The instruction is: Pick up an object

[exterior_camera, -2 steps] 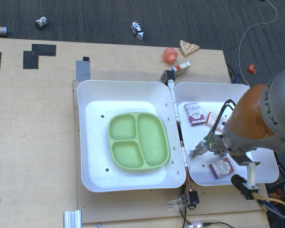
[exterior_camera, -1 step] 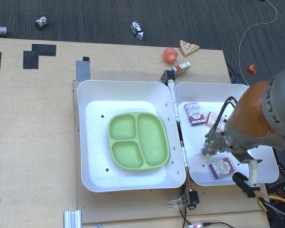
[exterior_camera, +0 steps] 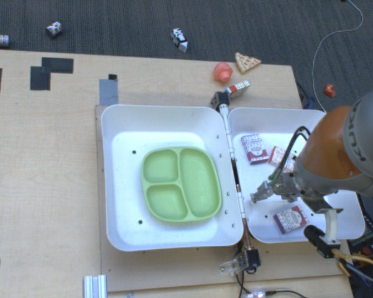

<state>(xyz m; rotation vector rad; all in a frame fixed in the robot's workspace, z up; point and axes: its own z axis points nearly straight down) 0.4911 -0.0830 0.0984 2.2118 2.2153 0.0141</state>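
The gripper (exterior_camera: 265,192) hangs low in the right bin (exterior_camera: 261,228), fingers hidden – open or shut, I cannot tell; small red-and-white packets lie close: one (exterior_camera: 290,219) at four o'clock, another (exterior_camera: 255,148) at twelve

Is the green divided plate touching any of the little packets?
Apart. The camera view shows the green plate alone in the left bin, while the packets lie in the right bin, past the rims between.
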